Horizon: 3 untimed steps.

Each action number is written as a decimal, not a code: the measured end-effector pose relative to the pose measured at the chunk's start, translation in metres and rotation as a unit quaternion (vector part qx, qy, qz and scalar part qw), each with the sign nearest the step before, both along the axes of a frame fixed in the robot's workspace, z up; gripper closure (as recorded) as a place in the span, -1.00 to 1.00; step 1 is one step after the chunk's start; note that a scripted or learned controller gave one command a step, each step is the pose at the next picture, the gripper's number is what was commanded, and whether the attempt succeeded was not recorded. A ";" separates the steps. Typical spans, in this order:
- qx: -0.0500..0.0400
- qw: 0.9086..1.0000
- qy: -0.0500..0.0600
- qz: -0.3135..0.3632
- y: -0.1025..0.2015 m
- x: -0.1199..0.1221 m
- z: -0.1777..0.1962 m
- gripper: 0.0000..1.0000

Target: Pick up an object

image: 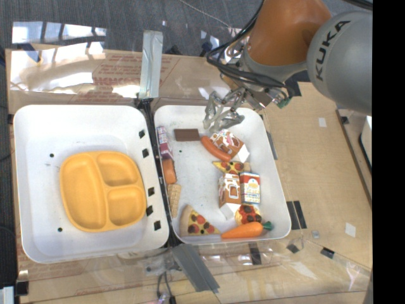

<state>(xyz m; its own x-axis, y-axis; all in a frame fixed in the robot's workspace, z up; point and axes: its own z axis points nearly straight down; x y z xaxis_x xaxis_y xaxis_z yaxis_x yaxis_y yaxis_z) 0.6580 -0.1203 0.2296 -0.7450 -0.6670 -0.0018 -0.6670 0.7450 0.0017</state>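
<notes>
Lying nearest the camera in the right bin [272,170] are a carrot [242,231] and a pizza slice [199,223]; small cartons [239,188] stand mid-bin, a brown bar [186,134] beyond. My gripper [221,116] hangs over the far end, fingers slightly parted and holding nothing. A yellow tray [101,189] fills the left bin [38,125].

My gripper [218,116] looked like bare, shiny metal. Both bins [38,132] were smooth white plastic, faintly glossy. The yellow tray [101,190] at nine o'clock looked matt plastic. The bench [316,170] at three o'clock was dull brown board.
</notes>
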 end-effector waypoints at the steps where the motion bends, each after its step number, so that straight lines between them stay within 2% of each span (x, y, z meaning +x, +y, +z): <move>1: -0.001 1.000 -0.003 0.011 0.023 0.000 0.013 1.00; 2: -0.002 0.991 -0.004 0.134 -0.084 0.000 -0.015 1.00; 3: 0.000 0.997 0.000 0.074 -0.025 -0.006 -0.042 1.00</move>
